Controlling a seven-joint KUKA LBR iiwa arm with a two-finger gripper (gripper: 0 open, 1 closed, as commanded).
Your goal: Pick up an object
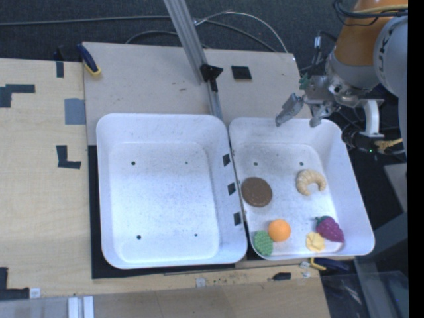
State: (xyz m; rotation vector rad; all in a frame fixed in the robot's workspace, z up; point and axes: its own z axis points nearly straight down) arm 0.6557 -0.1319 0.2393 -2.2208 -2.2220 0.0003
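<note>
Two white bins sat side by side; the left bin (162, 191) and the right bin (298, 148). Gripper (301, 113) hung over the right bin's rim at 12 o'clock, fingers spread apart, nothing between them. Within the right bin: brown round cookie (256, 192) near centre; croissant (310, 181) at 3 o'clock; orange (279, 230) at 6 o'clock, green piece (263, 244) touching it; purple grapes (330, 229) and a yellow piece (315, 242) at 5 o'clock. All lay well apart from the gripper.
</note>
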